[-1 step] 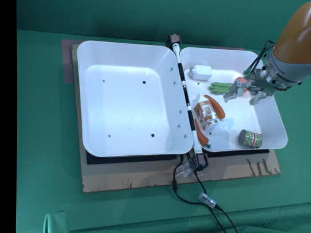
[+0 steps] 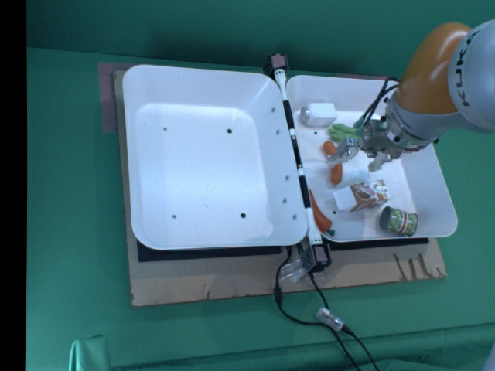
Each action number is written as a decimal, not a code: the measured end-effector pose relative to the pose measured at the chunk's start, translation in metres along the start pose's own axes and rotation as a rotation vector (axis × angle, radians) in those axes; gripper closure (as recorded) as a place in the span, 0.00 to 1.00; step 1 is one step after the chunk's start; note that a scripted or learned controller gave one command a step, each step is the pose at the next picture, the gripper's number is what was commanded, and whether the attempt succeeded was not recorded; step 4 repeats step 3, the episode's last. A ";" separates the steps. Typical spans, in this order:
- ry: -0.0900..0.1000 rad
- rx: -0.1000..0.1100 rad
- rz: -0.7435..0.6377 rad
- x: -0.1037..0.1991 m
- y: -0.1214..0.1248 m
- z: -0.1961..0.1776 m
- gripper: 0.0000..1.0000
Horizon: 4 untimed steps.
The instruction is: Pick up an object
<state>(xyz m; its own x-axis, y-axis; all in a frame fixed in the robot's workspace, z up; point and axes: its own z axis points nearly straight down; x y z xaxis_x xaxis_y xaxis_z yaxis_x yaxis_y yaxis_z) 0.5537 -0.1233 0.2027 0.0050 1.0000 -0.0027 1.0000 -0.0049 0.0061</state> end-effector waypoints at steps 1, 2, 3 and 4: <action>-0.004 -0.016 -0.001 0.002 -0.020 0.017 0.00; -0.008 -0.025 0.003 0.000 -0.018 0.004 1.00; -0.001 -0.001 0.000 0.003 -0.006 -0.117 1.00; -0.001 -0.001 0.000 0.003 -0.006 -0.117 1.00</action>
